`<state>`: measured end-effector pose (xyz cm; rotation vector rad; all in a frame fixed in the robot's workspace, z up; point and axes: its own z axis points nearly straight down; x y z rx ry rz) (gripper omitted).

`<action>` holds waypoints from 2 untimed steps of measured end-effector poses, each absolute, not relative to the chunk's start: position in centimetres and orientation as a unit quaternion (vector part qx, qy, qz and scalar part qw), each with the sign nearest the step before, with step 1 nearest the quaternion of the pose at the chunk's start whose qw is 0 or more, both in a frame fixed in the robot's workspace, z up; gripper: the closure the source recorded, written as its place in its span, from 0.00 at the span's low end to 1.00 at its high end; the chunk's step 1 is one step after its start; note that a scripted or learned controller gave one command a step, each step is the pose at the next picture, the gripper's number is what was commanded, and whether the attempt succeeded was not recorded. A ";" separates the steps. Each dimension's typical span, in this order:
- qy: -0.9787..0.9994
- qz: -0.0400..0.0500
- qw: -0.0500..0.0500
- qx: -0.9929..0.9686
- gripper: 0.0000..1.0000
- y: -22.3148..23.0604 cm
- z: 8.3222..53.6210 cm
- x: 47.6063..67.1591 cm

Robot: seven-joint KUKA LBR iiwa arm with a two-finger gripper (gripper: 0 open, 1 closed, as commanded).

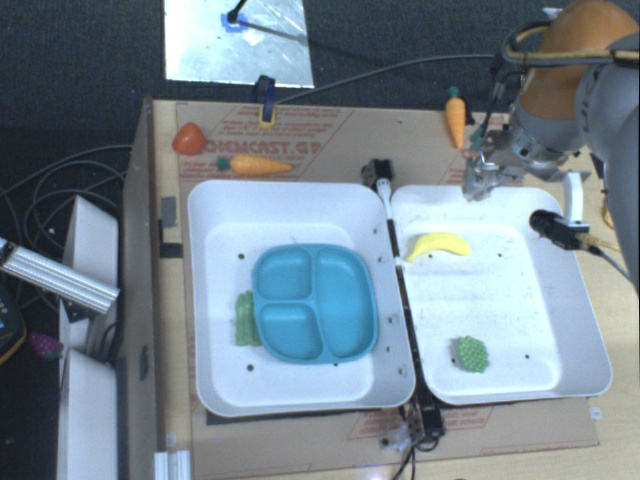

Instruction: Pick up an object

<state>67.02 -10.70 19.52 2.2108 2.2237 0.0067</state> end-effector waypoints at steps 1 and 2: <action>0.709 0.001 0.002 0.705 0.00 -10.7 19.3 66.9; 0.708 -0.001 -0.001 0.707 0.00 -11.4 9.1 65.7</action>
